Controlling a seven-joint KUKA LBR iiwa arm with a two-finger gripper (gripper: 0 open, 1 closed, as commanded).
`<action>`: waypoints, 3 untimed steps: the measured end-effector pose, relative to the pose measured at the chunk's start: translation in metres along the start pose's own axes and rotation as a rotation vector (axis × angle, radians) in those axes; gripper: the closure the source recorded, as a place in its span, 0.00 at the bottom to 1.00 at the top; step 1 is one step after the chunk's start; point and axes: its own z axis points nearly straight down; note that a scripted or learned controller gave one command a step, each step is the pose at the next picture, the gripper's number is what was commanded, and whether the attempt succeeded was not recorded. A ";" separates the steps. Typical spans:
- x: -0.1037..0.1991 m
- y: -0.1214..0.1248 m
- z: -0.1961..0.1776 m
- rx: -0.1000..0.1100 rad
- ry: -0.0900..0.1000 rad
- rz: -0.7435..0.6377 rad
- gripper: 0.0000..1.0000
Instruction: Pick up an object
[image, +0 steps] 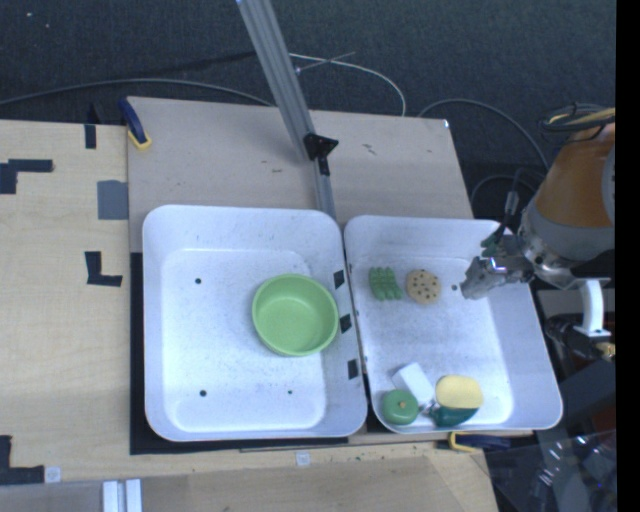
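Your gripper (480, 280) hangs over the right bin's (520, 340) upper right part, near its right wall; I cannot tell how the tool is set, and nothing shows clamped in it. Open white floor lies below and left of it, with the cookie (423, 286) and the green ridged piece (384, 282) just beside each other near the dividing wall, while the green round toy (400, 407), white block (414, 380) and yellow piece (459, 391) crowd the bottom rim. The left bin (190, 330) holds a green bowl (294, 315), upright toward its right side, with bare floor around it.
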 end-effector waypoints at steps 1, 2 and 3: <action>0.002 0.000 -0.063 -0.003 -0.001 -0.001 1.00; 0.054 -0.012 -0.052 0.006 0.002 -0.004 1.00; 0.109 -0.017 -0.059 0.005 0.004 -0.006 1.00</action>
